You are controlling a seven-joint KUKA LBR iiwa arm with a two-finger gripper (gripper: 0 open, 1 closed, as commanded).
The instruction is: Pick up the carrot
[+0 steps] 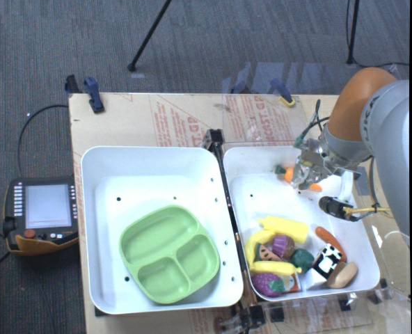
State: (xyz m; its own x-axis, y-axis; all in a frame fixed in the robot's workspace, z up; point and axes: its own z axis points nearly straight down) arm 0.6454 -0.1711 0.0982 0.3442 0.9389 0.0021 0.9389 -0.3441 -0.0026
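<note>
Carrot under the jaws, not yet lifted

Carrot [288,173] lies near the far wall of the right bin [239,160], a small orange piece with a bit of green at its left end. A second scrap of orange shows just on the other side of the jaws; I cannot say whether it is the same carrot or something else. The arm [373,127] has its wrist bent down over that spot, and the jaws [305,179] are right at the carrot, low over the bin floor.

From where I stand the metal and cables of the wrist crowd that corner, so I cannot tell whether the jaws are apart or together, nor whether anything orange sits between them. I would not call the carrot held.

My reading is that the reach is done and the grasp itself is what is in question. The lift is left to do, since the carrot looks to be resting on the bin floor.

The rest of the toy food is heaped at the near end of the same bin, well apart from the carrot: a yellow corn cob [284,227], a banana [274,268], a purple piece [283,245] and a red sausage [329,239]. The left bin [94,186] holds a green divided plate [138,239]. Both bins sit on the tabletop [150,120].
</note>
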